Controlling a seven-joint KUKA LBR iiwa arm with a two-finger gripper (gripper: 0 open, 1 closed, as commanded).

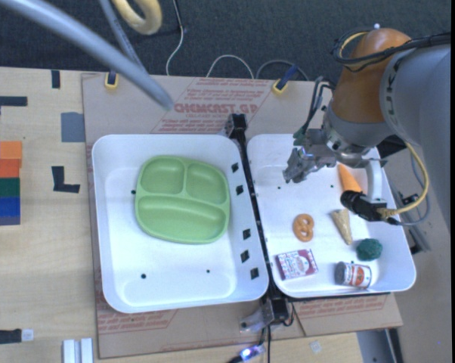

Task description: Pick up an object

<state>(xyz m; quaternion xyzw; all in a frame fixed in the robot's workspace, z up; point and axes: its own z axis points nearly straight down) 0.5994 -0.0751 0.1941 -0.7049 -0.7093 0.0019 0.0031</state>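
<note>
We note the gripper [296, 171] hanging open and empty, pretzel [304, 227] just below it and carrot [349, 178] beside, so a straight descent risks closing on bare bin floor [273, 153].

Both bins, left [114, 225] and right [277, 153], are presenting as smooth white plastic with a slight sheen. The green divided tray [184, 200] is looking like matt moulded plastic. The board [212, 100] beneath is showing as dull brown cardboard with red printing. The arm's orange band [367, 74] is reading as glossy, catching a highlight; the grey casing [428, 97] beside it is appearing smooth and satin. The gripper [297, 169] is showing dark, metallic-looking parts. The small can [354, 274] is reflecting light like metal with a paper label. The broccoli piece [368, 249] is looking rough-textured; the pretzel [304, 227] is looking smooth, like plastic.
</note>
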